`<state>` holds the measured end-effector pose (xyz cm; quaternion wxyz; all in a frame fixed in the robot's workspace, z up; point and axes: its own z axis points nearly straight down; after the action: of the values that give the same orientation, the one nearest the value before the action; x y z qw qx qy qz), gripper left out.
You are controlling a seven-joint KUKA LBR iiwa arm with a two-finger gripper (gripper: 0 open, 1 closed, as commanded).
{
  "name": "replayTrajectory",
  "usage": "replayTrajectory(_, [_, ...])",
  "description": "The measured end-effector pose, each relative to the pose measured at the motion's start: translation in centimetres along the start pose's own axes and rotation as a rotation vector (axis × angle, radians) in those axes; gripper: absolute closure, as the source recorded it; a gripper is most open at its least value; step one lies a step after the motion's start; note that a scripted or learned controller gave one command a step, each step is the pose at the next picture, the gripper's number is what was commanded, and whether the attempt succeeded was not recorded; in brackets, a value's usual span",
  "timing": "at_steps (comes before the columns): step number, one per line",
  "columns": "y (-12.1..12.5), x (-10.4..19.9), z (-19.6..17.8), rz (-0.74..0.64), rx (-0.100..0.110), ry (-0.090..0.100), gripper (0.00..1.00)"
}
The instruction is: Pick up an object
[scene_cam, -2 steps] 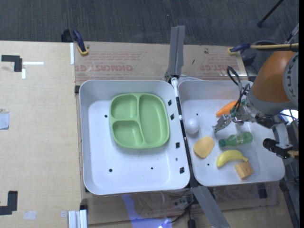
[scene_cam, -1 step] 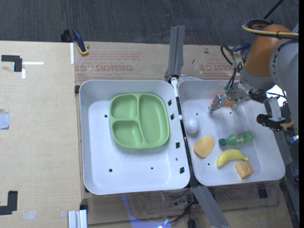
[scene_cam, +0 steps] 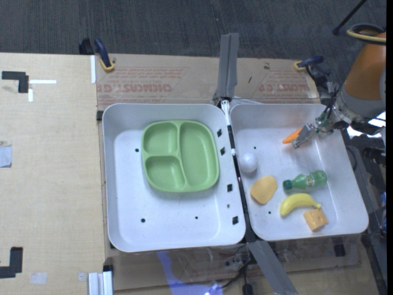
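Note:
In the right bin (scene_cam: 344, 165) lie a small orange carrot-like piece (scene_cam: 290, 137), a white ball (scene_cam: 247, 161), a yellow rounded piece (scene_cam: 264, 189), a green bottle (scene_cam: 305, 180) on its side, a banana (scene_cam: 299, 203) and an orange-tan block (scene_cam: 315, 219). My gripper (scene_cam: 305, 137) reaches in from the right and is low at the bin's far right part. Its tip is right at the carrot piece's right end. The carrot piece is too small to tell whether it is touched or held.
The left bin (scene_cam: 123, 201) holds a green divided plate (scene_cam: 180, 156). A grey divider bar (scene_cam: 228, 66) runs up between the bins. Blue clamps (scene_cam: 101, 53) sit on the cardboard behind. The arm's orange band (scene_cam: 367, 72) is at the right edge.

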<state>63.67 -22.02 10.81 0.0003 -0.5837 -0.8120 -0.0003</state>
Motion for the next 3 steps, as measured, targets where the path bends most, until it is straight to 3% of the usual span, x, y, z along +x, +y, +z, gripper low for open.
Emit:
replayTrajectory(1, [2.7,1.7,1.8,-0.028,0.009,0.003,0.0])
replayTrajectory(3, [5.2,9.5,1.9,-0.089,0.013,0.004,0.0])
